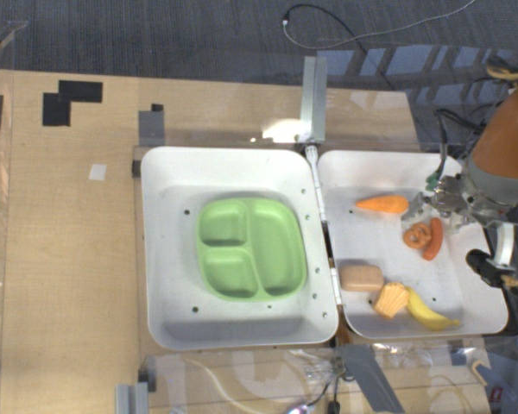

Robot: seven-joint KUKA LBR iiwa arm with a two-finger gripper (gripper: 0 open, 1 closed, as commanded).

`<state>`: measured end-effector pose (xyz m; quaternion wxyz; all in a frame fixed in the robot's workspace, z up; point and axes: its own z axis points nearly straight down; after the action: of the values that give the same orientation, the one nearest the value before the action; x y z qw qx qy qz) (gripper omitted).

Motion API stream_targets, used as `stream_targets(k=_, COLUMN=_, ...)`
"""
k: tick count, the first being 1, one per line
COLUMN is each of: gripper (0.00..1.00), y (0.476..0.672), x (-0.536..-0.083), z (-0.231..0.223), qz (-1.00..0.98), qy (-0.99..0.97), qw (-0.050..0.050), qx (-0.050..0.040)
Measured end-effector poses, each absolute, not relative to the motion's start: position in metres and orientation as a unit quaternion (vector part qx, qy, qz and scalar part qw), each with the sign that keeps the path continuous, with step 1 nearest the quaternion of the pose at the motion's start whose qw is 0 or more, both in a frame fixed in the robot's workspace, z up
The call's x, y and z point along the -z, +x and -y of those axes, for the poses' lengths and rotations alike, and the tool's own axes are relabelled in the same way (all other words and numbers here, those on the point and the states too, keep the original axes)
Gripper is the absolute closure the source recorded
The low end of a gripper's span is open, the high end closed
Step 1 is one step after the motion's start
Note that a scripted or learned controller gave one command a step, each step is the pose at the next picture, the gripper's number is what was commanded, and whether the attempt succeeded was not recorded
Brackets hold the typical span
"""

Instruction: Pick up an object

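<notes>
Wooden counter [60, 257] beneath two white bins set side by side and touching along a middle seam. Left bin [168, 317] holding a green tray [250, 248] with three compartments, lying flat near its centre. Right bin [363, 175] carrying the small things: carrot [382, 204] at the far middle, pointing left; tan bread-like block [362, 277] at the near left; a yellow ridged piece [391, 300] just beside it, touching a banana [432, 314] that curves off toward the near right corner. Grey arm with orange band [505, 141] reaching in from the right over the right bin's far right part. Tool [438, 201] low above the bin floor, just right of the carrot and directly over a small reddish-orange object [424, 236]; contact with that object unclear. Spread or closure of the tool impossible to tell from this angle. Black cable [363, 33] looping on the dark floor beyond the counter.
</notes>
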<state>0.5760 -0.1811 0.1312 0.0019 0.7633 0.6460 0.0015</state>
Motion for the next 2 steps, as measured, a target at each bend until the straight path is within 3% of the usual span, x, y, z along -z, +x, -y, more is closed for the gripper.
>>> stream_targets(k=1, gripper=0.00, y=0.549, x=-0.091, z=0.182, qz=-0.702, qy=0.713, qw=0.008, qx=-0.0035)
stream_targets(k=2, gripper=1.00, y=0.551, x=-0.102, z=0.180, qz=-0.702, qy=0.712, qw=0.008, qx=-0.0062)
